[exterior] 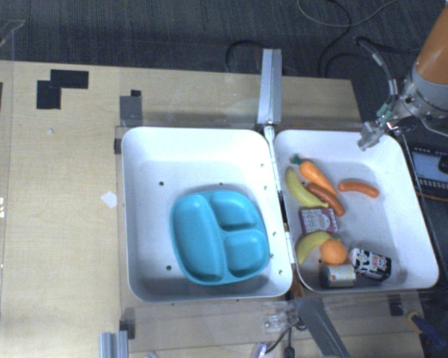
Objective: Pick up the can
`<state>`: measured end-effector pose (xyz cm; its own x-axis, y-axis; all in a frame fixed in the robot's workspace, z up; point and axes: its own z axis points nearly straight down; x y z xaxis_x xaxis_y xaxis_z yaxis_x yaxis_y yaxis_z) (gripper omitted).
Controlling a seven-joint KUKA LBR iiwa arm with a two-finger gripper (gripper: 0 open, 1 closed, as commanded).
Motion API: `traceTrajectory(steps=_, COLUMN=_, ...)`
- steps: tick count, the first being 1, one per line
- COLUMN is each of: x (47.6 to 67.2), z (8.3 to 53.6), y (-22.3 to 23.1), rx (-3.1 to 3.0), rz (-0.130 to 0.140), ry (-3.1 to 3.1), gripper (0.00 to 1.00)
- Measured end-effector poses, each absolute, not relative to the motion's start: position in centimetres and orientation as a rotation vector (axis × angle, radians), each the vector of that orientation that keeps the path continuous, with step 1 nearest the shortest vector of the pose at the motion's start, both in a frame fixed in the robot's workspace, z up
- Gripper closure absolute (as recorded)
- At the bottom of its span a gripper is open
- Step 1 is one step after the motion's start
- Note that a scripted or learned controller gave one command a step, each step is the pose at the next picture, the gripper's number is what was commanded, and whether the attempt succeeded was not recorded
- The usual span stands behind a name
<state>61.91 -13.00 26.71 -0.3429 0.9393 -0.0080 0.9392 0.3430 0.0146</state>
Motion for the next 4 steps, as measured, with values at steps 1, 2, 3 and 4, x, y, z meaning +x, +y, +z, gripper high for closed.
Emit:
traceTrajectory(steps=1, x=57.4, z=23.6, y=-13.2, rx=1.765, rz=0.004, ry=2.593, gripper=1.0)
traceTrajectory(steps=2, x=55.1, z=22.2, y=-9.4, rx=2.487, rz=0.004, ry=1.917, gripper=1.0)
traceTrajectory(steps=3, x=60.2, z=36.0, y=-8.2, rx=2.661, rz=0.007, ry=1.662, gripper=1.0)
traceTrajectory(steps=4, x=62.8, z=34.5, y=-9.0, rx=2.609, rz=0.004, ry=1.744, gripper=1.0)
